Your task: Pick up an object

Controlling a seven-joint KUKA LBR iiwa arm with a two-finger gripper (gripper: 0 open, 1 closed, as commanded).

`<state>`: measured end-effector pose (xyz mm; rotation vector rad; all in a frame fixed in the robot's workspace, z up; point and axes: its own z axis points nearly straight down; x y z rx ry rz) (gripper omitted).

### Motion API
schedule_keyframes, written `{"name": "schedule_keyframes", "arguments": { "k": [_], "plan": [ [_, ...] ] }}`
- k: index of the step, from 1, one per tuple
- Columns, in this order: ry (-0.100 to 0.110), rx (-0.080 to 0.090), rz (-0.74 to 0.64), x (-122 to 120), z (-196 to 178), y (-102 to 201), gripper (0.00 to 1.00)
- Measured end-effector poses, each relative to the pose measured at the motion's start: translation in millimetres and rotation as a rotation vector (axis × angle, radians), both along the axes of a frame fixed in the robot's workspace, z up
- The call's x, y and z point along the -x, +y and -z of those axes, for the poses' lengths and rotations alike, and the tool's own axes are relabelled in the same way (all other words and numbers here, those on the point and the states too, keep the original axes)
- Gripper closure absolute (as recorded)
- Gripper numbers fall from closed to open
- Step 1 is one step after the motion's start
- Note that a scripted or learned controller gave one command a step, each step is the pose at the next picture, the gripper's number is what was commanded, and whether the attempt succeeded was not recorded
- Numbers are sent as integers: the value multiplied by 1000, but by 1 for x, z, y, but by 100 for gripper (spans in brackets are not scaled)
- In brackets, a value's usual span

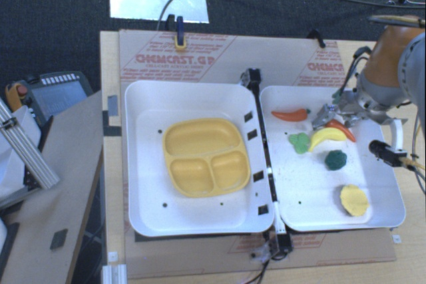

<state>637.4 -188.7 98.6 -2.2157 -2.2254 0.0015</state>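
I see the gripper (331,115) low in the right bin (393,209), right by the banana (331,136) and a small red piece (341,127); I cannot tell how it is set. An orange chili (290,115) lies left of it, a green leaf (300,142), dark broccoli (335,159) and yellow piece (354,199) nearby. The yellow divided tray (204,156) sits in the left bin (143,143).
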Motion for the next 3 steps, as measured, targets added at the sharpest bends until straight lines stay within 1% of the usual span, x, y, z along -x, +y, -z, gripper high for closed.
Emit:
{"name": "schedule_keyframes", "arguments": {
  "k": [1, 2, 3],
  "plan": [
    [-8, 3, -2, -2, -15, -1, 100],
    [-9, 2, -1, -11, -62, -2, 100],
    [-10, 2, -2, -10, -120, 7, 100]
  ]
}}
